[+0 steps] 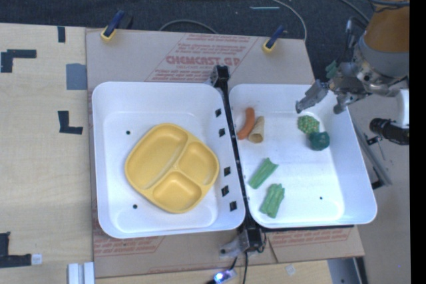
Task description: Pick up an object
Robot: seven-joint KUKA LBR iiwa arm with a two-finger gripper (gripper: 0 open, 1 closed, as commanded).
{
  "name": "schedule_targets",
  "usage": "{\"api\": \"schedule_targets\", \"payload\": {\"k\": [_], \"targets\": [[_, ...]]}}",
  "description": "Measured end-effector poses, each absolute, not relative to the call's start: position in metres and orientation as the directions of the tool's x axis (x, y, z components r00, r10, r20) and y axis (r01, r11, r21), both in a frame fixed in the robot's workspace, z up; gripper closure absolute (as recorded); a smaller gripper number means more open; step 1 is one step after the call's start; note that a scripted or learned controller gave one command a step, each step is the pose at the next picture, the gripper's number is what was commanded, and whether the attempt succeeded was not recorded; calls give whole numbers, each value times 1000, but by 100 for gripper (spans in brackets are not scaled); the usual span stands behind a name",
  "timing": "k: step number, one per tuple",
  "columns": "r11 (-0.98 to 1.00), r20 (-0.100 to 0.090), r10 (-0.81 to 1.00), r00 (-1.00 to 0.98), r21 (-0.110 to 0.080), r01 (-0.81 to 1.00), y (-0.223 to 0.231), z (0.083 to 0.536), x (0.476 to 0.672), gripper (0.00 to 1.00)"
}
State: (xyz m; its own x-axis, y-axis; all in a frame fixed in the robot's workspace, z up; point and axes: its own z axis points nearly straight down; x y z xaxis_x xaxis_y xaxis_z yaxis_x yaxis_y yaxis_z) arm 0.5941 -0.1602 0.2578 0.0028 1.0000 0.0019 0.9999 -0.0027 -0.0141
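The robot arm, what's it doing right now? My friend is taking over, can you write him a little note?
Gripper: hanging over the right bin's far right part, fingers spread, nothing between them.
Right bin: light green broccoli piece and darker green piece just below the gripper; orange carrot and tan cone piece near the divider; two green bean-like pieces lower down.
Left bin: yellow divided plate.
Done: nothing picked up yet.
Left: lower onto one item, probably the broccoli since it is closest, close, lift.

Yellow tray (172,167), white bins (106,143), orange carrot (247,123), green vegetables (272,200)
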Motion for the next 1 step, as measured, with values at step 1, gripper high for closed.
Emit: {"api": "schedule_targets", "payload": {"k": [1], "targets": [[1,0,1000,-1,-2,1000,-160,266,596,0]]}}
